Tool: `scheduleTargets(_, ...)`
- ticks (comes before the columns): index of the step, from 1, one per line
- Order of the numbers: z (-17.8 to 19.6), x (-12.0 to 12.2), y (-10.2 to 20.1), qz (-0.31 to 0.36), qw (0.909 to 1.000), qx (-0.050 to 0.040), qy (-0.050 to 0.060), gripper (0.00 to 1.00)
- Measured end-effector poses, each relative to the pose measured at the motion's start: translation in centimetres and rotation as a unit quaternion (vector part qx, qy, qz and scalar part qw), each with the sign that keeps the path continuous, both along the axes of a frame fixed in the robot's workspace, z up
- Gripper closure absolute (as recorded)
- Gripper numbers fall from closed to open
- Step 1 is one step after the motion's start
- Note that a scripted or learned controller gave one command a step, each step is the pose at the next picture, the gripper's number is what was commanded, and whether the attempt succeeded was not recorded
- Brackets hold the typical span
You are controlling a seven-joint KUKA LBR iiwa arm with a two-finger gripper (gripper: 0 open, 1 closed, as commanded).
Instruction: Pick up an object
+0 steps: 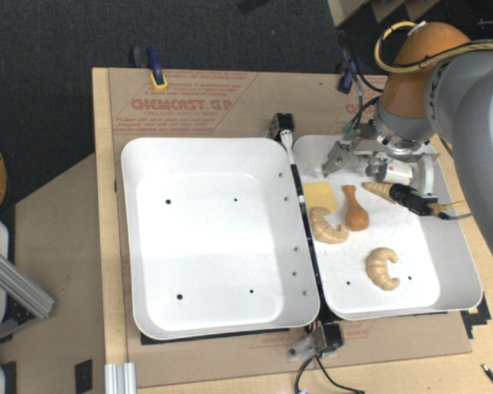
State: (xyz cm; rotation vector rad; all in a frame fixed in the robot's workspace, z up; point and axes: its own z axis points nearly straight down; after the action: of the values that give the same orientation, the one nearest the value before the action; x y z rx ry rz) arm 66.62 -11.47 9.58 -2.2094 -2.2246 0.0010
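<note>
The right bin holds several toy foods. A flat yellow square lies against its left wall, with a pale croissant just in front of it. An orange-brown drumstick lies beside them. A second croissant rests nearer the front. A tan cone-shaped piece lies at the back, next to a dark part with a cable. My gripper hangs low over the bin's back left corner, just above the cone and behind the drumstick. Nothing is visibly held.
The left bin lies alongside, sharing a black hinge strip with the right one. The grey arm with its orange band covers the back right. Blue clamps sit on the board's far edge.
</note>
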Motion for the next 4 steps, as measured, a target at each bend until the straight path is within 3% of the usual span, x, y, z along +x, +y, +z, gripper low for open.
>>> scheduleTargets(1, -1.2, -5.4, 2.3, -0.004, 1.0, -0.0005, 0.002, 0.0)
scheduleTargets(2, -1.1, -6.8, 2.2, -0.004, 1.0, -0.0014, 0.0, 0.0)
scheduleTargets(3, -1.1, -9.9, 0.0, -0.005, 1.0, -0.0014, 0.0, 0.0)
scheduleTargets(4, -0.1, -9.6, 0.1, -0.004, 1.0, -0.0019, -0.002, 1.0)
